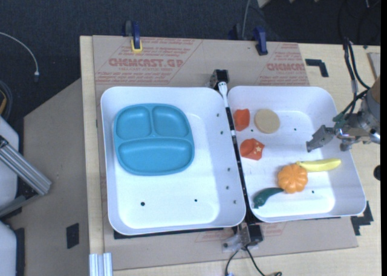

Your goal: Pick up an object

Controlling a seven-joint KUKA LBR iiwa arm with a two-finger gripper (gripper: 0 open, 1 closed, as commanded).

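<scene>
The right bin [314, 102] holds several toy foods. An orange-red block [242, 119] and a tan round disc [266, 121] lie near its far left. A red piece [252, 148] sits below them. An orange pumpkin [292, 178] rests beside a yellow banana [319, 164], and a dark green piece [266, 195] lies at the front left. My gripper [319, 138] hangs over the right side of this bin, just above and beyond the banana, with nothing seen in it.
The left bin [205, 208] carries a blue divided plate [154, 139]. A black divider with clamps [230, 130] runs between the bins. Cables hang at the right by the arm's wrist [360, 125]. Blue clamps [260, 39] pin the board at the back.
</scene>
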